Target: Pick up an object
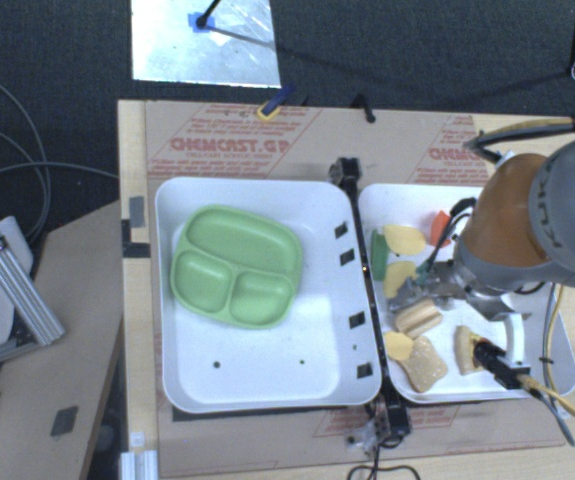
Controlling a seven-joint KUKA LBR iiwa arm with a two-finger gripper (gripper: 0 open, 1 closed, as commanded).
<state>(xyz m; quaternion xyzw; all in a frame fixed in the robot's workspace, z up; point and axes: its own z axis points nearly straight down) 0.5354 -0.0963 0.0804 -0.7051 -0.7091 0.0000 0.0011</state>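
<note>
Camera view: arm low over the right-hand bin point(567, 368), the pincer point(425, 286) among the toy food.

We cannot tell the pincer's state. Nearest the camera, below the pincer, lies a speckled bread slice point(427, 364); just under the pincer, a tan bun piece point(417, 318); beyond it, pale yellow pieces point(403, 240) and an orange piece point(440, 228). Far left sits the green divided plate point(235, 265). We judge the bun light, rigid, somewhat slick; grip across its short width.
</note>
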